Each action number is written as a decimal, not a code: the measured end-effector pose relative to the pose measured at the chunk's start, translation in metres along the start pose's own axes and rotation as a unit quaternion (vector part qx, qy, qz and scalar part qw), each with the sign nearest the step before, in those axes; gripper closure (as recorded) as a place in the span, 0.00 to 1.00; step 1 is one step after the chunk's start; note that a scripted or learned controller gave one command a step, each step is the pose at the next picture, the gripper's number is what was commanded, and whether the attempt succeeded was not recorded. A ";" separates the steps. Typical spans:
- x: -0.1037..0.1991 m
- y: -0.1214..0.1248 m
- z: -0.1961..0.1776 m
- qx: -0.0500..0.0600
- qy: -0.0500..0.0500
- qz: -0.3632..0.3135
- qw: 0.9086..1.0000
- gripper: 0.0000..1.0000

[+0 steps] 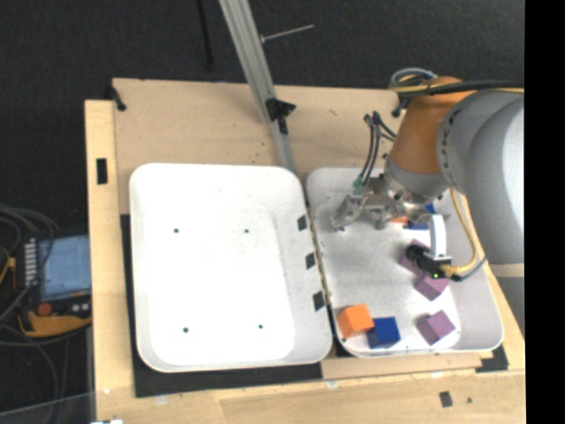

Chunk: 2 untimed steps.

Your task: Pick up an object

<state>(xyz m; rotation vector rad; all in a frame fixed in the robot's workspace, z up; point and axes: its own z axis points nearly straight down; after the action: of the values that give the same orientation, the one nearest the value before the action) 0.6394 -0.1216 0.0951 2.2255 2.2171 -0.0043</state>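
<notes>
Front row: orange block (355, 319), blue block (384, 332), purple block (435, 326) along near wall of right bin (371, 263).
Block axes: roughly cubic; none discernible.
Gripper (362, 208): over bin's far-left part; grip state indeterminate.
Left bin (216, 263): white.

blocks (384, 327) in right bin (477, 343) (front edge) | left bin (159, 237) beside

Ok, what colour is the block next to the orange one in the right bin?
Blue. The block shows clearly in the camera view, beside the orange block.
</notes>
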 end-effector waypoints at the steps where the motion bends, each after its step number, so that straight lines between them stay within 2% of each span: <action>1: -0.001 0.002 -0.014 -0.003 0.000 0.003 1.000 1.00; 2: 0.006 -0.003 -0.067 -0.004 0.001 -0.001 1.000 1.00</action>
<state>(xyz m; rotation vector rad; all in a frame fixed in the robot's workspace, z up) 0.6365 -0.1158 0.1621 2.2207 2.2156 0.0057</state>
